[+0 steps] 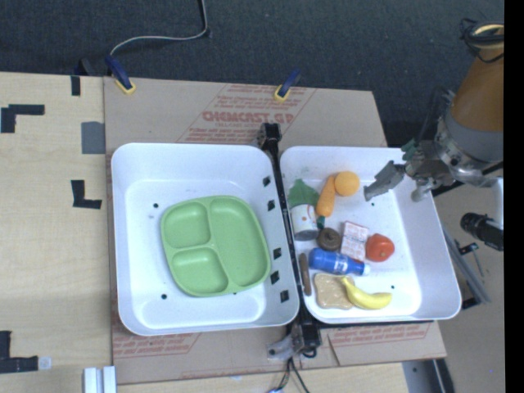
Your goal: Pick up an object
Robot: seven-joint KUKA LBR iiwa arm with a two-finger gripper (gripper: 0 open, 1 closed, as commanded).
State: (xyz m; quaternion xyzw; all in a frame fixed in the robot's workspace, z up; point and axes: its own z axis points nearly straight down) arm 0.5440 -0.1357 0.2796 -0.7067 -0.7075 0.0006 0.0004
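The right bin (426, 244) holds several small items: an orange ball (346, 183), a carrot (327, 196), a green piece (301, 193), a small can (304, 219), a brown round piece (329, 238), a red and white packet (354, 239), a tomato (380, 247), a blue bottle (336, 262), a banana (366, 295) and a slice of bread (327, 289). My gripper (401, 188) hangs over the bin's upper right part, to the right of the orange ball. It is open, with nothing between its fingers.
The left bin (135, 219) holds a green divided plate (215, 245). A black divider (278, 211) runs between the bins. Both bins rest on a cardboard sheet (188, 113) fixed with clamps. A cable (164, 38) lies behind it.
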